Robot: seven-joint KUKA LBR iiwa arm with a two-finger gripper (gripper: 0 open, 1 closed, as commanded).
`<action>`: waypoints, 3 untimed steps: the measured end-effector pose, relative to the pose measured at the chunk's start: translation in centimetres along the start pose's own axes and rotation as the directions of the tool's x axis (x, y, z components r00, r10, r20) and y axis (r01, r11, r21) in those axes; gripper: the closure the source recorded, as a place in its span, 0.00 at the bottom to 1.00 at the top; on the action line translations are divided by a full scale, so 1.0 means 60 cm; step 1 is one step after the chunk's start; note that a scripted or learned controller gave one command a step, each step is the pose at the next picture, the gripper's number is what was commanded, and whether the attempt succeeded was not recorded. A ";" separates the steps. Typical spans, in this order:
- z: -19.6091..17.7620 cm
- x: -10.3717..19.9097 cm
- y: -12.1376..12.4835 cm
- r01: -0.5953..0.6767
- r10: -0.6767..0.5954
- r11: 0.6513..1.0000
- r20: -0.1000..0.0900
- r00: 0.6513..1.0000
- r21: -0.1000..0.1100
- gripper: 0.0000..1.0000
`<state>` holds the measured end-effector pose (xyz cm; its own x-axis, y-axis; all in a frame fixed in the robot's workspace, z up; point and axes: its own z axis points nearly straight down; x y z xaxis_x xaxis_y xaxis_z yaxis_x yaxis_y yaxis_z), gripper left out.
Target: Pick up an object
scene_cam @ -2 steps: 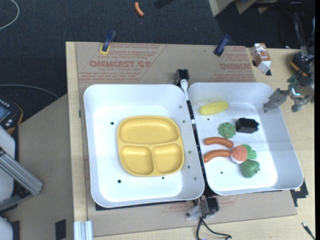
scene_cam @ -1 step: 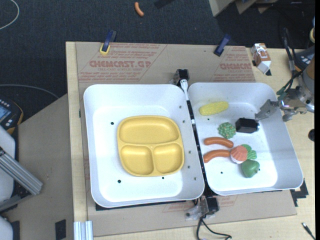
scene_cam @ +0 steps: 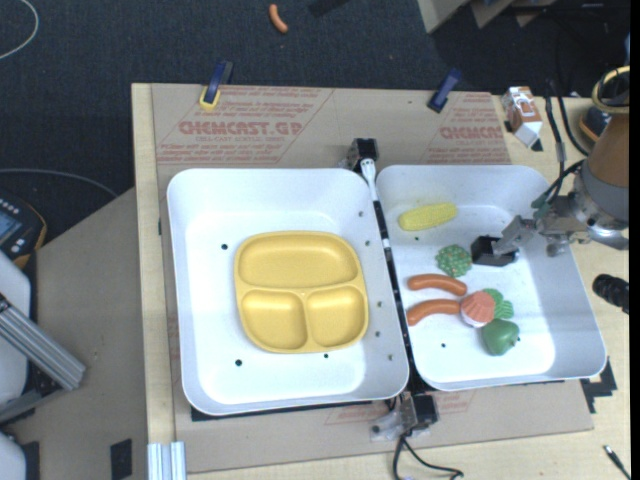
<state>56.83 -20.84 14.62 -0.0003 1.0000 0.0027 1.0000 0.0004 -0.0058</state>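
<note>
Two white bins sit side by side on a board. The left bin holds a yellow tray with three compartments — one wide at the top, two smaller below — lying flat near the bin's middle.

The right bin holds the toy food. A corn cob lies near the top, slanted a little. Below it sits a broccoli, and just under that two sausages: the upper sausage and the lower sausage, roughly parallel, close but apart. The lower sausage's right end touches a pink-and-white radish with green leaves on its right. Just below the radish is a green pepper, close against it.

The arm reaches in from the right, over the right bin's upper right part. The gripper points left, its dark tip just beside the broccoli's right side, near it but whether it touches I cannot tell. Nothing is seen between the fingers, and the tip is too dark and small to tell if they are spread or closed.

Two clamps — a yellow-tipped clamp and a blue clamp — grip the board's far edge. A small orange piece lies on the dark floor beyond the board
</note>
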 end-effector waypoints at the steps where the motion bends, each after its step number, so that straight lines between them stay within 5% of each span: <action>1: 0.070 -0.001 0.015 0.001 -0.001 1.000 -0.001 1.000 -0.003 0.00; 2: 0.088 0.001 0.024 0.002 -0.003 1.000 -0.003 1.000 -0.013 0.00; 3: 0.065 0.001 0.029 0.003 -0.003 1.000 0.001 1.000 -0.024 1.00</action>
<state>58.53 -20.78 10.70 -0.0037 1.0000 0.0015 0.9998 0.0037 0.0185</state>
